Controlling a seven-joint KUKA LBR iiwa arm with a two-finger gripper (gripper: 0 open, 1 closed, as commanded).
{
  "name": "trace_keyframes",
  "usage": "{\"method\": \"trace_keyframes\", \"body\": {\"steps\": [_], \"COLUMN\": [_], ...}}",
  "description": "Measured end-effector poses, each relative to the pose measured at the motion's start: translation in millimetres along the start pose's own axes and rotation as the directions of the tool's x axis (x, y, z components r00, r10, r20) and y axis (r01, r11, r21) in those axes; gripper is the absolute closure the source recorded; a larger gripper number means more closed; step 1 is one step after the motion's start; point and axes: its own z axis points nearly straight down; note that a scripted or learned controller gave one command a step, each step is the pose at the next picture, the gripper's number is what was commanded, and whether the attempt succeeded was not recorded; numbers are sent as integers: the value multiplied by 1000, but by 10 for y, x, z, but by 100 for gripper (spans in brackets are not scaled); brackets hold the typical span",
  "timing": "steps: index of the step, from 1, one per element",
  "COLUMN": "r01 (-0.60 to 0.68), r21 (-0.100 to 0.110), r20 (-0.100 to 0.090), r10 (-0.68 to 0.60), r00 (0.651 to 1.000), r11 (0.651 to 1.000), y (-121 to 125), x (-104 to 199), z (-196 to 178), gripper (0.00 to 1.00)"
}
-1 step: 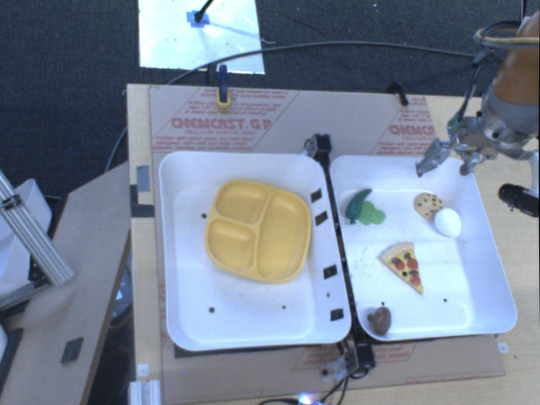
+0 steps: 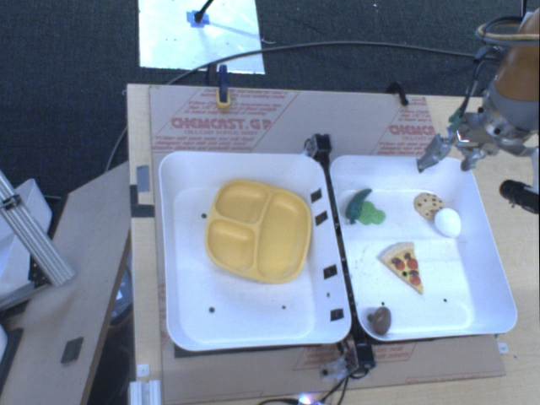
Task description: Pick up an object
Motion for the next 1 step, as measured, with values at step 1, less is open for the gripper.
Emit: {"method": "trace_keyframes", "body": {"steps": [1], "r01": [-1], "r21": [5], "r20": [-1], "r10": [1], "r00": [1000], "r11": [1000], "y": [-10], "x": [-10], "z": [646], "gripper": [0]}}
